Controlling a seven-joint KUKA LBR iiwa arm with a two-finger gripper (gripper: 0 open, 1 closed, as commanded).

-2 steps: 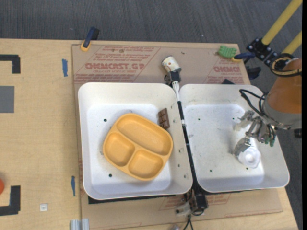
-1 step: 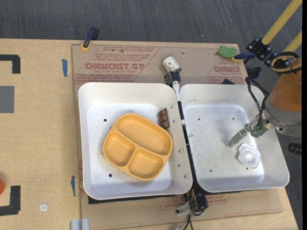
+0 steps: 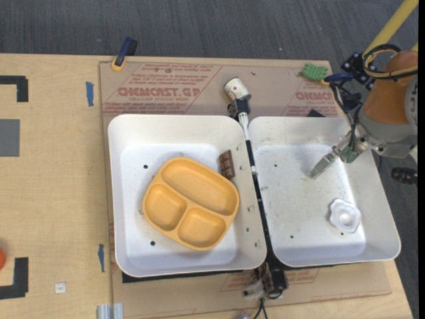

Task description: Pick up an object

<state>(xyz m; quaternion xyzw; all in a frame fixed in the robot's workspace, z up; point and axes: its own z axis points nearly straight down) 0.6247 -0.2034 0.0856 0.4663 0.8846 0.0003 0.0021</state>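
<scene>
Candidate objects: a small white round piece (image 3: 344, 216) sits in the right bin (image 3: 378, 244), toward its near right corner, flat on the floor, touching nothing else. In the left bin (image 3: 126, 178) there's a yellow divided plate (image 3: 191, 203) with three compartments, lying flat and turned at an angle, taking most of the floor. A small brown block (image 3: 226, 164) lies just beside the plate's far right edge, close to the wall between the bins.

Gripper (image 3: 321, 167) is over the right bin, upper middle area, fingers pointing down-left toward the bin floor. Cannot tell whether it's released or clenched; the fingers read as one thin grey shape from this angle. Nothing visible between them. It is well apart from the white piece and the wall separates it from the plate.

Arm (image 3: 388, 105) comes in from the right, orange band showing above the wrist, cables looped around it.

Both bins rest on a brown cardboard sheet (image 3: 166, 88) on the bench. A white cylindrical fixture (image 3: 234, 88) stands at the far end of the seam between the bins.
</scene>
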